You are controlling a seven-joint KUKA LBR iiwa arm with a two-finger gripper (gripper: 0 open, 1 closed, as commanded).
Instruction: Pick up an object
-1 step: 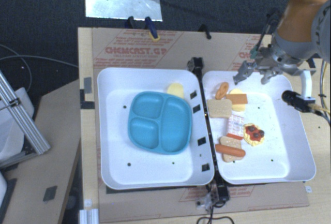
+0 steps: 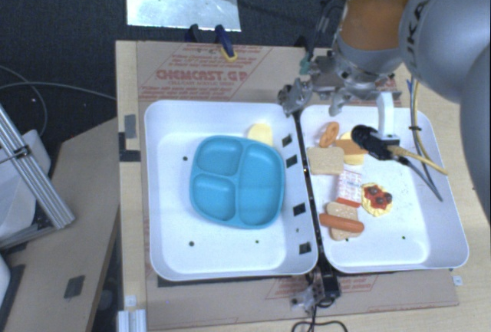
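In the left white shallow bin [image 2: 165, 169] lies a blue plastic divided plate [image 2: 236, 181], with a pale yellow round piece [image 2: 260, 132] just beyond it. The right white bin [image 2: 437, 223] holds toy foods: a bread slice [image 2: 325, 160], a sausage [image 2: 342, 225], a small pizza [image 2: 377, 198]. Above its far edge hangs the tool [image 2: 360, 104]; how wide it stands I cannot tell.

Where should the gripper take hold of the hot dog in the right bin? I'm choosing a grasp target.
Probably across the middle of the hot dog, coming straight down from above. It lies flat and long, running roughly left to right near the front of the right bin, so its narrow width suits the fingers. A white packet lies close behind it.
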